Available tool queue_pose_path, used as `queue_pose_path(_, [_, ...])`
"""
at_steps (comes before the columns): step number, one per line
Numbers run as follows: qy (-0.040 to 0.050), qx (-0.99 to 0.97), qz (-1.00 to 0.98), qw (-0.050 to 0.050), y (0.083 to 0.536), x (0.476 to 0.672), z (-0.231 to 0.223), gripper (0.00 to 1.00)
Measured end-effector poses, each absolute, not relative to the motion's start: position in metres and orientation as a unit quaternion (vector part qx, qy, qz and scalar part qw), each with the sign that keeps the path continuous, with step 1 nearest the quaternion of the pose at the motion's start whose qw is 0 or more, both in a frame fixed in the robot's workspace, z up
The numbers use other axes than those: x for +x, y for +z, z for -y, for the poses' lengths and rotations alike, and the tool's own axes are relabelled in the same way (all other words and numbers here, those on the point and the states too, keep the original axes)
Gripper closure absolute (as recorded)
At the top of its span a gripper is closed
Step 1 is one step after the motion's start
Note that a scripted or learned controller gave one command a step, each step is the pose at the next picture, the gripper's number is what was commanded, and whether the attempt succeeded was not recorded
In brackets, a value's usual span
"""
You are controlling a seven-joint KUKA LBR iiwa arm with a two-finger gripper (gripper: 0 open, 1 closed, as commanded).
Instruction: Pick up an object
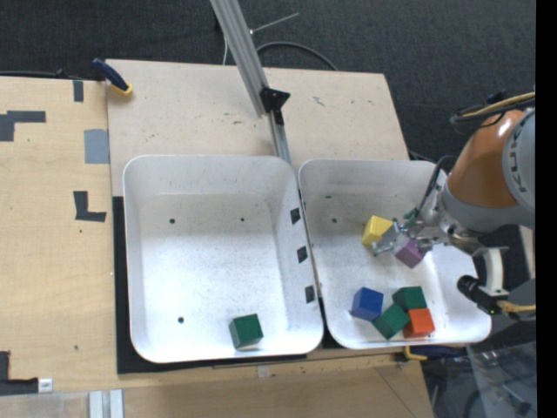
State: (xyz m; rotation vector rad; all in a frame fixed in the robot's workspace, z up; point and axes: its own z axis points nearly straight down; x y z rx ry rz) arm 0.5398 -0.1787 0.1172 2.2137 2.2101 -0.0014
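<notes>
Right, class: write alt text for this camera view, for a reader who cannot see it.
A robot gripper is low in the right bin, between a yellow block and a purple block. Blue, green and orange blocks sit near that bin's front; one green block lies in the left bin.

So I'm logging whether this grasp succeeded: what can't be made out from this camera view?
- End effector: too small and blurred in the camera view to tell its finger state, or whether it grips anything.
- Purple block: partly covered by the end effector; contact unclear.
- Yellow block: its right edge meets the end effector; touching or apart, cannot tell.
- Green blocks: overlap the orange block; stacking unclear.
</notes>
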Motion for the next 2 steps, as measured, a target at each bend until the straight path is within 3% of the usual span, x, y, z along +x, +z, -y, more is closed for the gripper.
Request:
queue_pose_path(1, [0.0005, 0.707, -0.707, 0.006, 0.129, 0.54, 0.178, 1.0])
queue_pose_path(2, [0.0007, 0.707, -0.707, 0.002, 0.174, 0.548, 0.181, 1.0])
